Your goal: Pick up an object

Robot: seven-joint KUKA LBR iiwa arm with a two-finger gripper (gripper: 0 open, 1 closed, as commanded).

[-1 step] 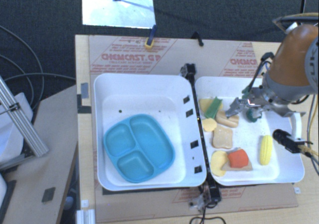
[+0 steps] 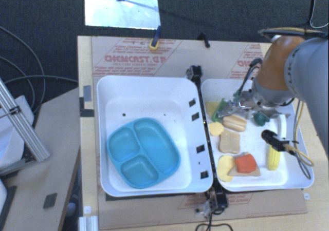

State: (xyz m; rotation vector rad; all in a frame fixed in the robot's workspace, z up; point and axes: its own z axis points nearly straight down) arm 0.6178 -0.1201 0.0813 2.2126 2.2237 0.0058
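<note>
A blue tray (image 2: pixel 143 151) lies in the left bin (image 2: pixel 108 122), nearest me. In the right bin (image 2: pixel 303 171) sit toy foods: a yellow lump (image 2: pixel 225 167), red block (image 2: pixel 245 163), bread slice (image 2: pixel 230 142), bun (image 2: pixel 234 122) and corn (image 2: pixel 274 157). The gripper (image 2: pixel 230 110) is down among them, just above the bun; I cannot tell how its fingers stand. Seemingly the reach is in hand; next it must close on something and lift.

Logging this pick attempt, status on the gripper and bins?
Gripper low in right white bin, over tan bread-roll toy. Nothing seen held. Orange block, yellow corn cob close by. Blue divided plastic tray in left bin.
</note>
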